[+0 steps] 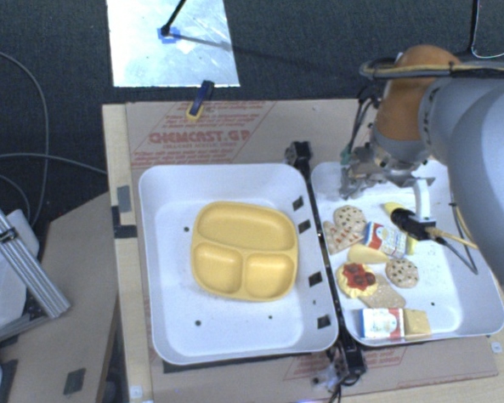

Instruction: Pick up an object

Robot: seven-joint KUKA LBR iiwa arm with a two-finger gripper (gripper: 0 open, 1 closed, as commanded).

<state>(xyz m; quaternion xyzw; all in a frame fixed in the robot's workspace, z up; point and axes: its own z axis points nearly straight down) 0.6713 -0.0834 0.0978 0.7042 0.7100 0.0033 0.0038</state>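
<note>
Your arm [469, 132] runs off the right edge and covers the right bin's [464, 320] far corner. The claw's [357, 181] tips blur against white plastic; labels on the small packets [380, 323] are unreadable.

Tray [244, 250] in left bin [170, 329]

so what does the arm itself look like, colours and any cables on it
The arm is a thick, rounded, smooth light-grey body entering from the right. Above the wrist sits a bulging orange band. Below that hangs the gripper, a compact grey and dark metal assembly with a small teal-green spot on its side. Thin dark cables run down beside the orange band to the gripper.
</note>
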